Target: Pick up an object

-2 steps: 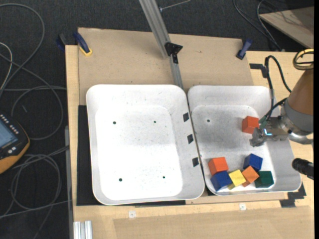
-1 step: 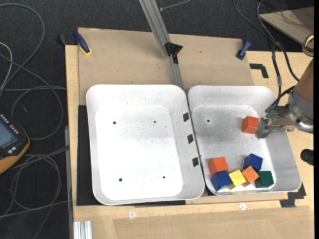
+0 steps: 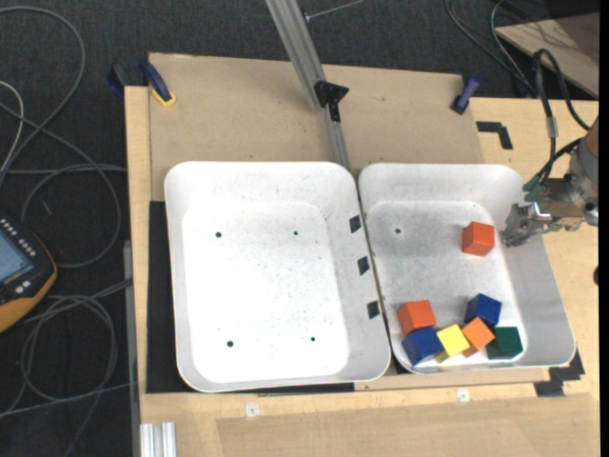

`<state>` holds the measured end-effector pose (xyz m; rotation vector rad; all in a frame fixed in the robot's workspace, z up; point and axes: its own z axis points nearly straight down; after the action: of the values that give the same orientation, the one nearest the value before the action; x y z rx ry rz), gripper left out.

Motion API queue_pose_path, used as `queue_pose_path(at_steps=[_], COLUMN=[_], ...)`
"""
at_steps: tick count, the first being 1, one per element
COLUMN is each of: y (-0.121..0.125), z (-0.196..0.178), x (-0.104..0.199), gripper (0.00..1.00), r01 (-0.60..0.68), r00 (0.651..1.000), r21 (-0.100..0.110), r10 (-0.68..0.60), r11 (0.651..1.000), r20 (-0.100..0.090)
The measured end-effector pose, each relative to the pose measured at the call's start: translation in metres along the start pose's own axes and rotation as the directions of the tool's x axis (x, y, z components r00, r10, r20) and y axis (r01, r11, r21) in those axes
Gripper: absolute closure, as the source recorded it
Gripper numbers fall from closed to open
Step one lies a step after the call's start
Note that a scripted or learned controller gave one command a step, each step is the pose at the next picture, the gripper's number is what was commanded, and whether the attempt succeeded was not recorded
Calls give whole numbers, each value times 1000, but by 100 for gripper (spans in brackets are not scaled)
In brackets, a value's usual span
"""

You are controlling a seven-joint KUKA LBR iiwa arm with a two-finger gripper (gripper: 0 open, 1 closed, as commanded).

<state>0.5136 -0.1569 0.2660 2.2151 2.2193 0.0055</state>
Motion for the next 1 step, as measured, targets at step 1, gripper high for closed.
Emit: queue_pose_path(at_steps=[1], y=[11], z=[6], x=[61], gripper=[100], r01=[5], r00=[1000], r21=[7], r10=[-5], r11=[1000], r20=[-5])
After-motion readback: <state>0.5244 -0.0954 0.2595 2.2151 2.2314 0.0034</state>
